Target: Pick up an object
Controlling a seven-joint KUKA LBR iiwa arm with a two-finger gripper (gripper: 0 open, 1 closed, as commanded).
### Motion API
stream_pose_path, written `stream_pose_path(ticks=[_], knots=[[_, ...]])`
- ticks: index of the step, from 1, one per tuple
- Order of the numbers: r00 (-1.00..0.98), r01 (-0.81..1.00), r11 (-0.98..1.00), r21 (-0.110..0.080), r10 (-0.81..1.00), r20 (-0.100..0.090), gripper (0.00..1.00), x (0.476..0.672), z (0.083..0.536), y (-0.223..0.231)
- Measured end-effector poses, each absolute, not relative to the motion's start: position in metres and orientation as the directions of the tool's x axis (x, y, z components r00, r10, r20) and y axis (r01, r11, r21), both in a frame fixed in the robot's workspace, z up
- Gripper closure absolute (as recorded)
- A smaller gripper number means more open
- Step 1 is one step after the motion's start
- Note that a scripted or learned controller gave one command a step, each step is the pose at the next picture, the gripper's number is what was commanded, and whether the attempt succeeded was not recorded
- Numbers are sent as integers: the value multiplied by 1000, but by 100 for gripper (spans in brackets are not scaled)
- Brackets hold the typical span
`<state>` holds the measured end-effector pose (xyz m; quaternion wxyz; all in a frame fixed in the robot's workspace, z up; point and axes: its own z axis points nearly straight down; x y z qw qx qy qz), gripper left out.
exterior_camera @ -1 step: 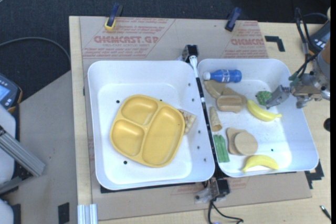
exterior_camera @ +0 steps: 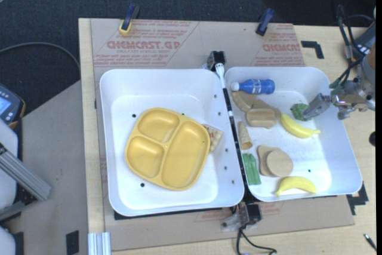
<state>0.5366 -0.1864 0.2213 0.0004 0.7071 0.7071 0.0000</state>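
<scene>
Two bananas (exterior_camera: 299, 126), one bottle (exterior_camera: 255, 86); whether the hand (exterior_camera: 322, 103) is apart, I cannot tell.

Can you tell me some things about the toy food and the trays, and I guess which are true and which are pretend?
1. The yellow divided plate sits in the left bin. True.
2. There are two bananas in the right bin. True: one lies near the claw, the other near the front edge.
3. The blue bottle stands upright. False: it lies on its side at the back of the right bin.
4. The claw hovers over the left bin. False: it is at the right bin's right side, by a small green item.
5. The yellow plate has food piled in it. False: its compartments are bare.
</scene>
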Motion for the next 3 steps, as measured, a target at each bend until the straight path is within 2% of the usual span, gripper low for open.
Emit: stream_pose_path(ticks=[2, 3], knots=[[1, 1000, -1, -6, 1000, 3, 0, 521, 123, -189], [0, 1000, 0, -4, 1000, 2, 0, 521, 83, -188]])
